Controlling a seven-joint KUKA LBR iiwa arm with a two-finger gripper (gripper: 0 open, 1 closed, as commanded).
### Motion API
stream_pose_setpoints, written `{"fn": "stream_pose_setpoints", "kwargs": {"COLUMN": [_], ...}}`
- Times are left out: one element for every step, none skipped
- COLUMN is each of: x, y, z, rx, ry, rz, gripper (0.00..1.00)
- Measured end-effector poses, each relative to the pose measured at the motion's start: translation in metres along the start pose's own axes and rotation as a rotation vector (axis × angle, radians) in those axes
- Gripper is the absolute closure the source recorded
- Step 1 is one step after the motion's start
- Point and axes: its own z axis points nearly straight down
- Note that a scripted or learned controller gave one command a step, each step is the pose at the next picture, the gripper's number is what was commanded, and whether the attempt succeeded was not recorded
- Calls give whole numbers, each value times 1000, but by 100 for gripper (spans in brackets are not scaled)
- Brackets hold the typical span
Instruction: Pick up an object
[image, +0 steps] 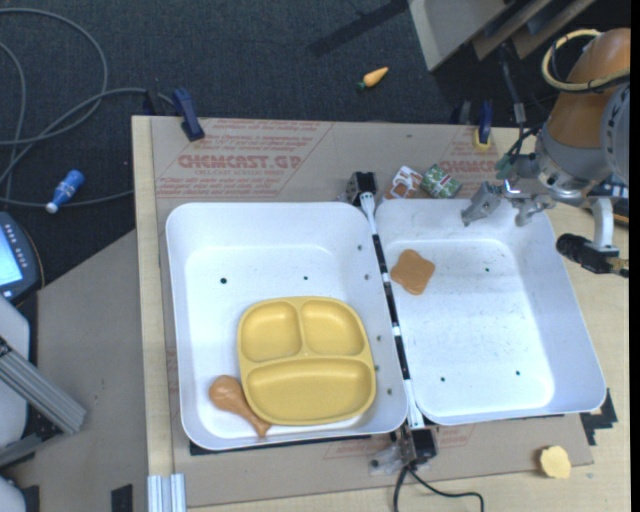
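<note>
Dark carpet surrounding a cardboard-topped bench (250, 150) bearing two white bins. Lying in the right bin (500, 330), hard by its left wall: a tan toast-like piece (412, 271). Hovering over that bin's far rim: gripper (505, 203), fingers spread, gripping nothing. Sitting down-left of the gripper, well apart, the toast piece. Occupying the left bin (200, 250): yellow divided plate (305, 358), orange drumstick (235, 400) alongside.
</note>
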Motion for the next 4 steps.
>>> {"fn": "stream_pose_setpoints", "kwargs": {"x": [86, 83, 84, 55], "y": [-51, -52, -51, -100], "z": [51, 67, 54, 67], "rx": [20, 14, 8, 18], "ry": [12, 7, 8, 8], "rz": [-10, -4, -4, 0], "gripper": [0, 0, 100, 100]}}
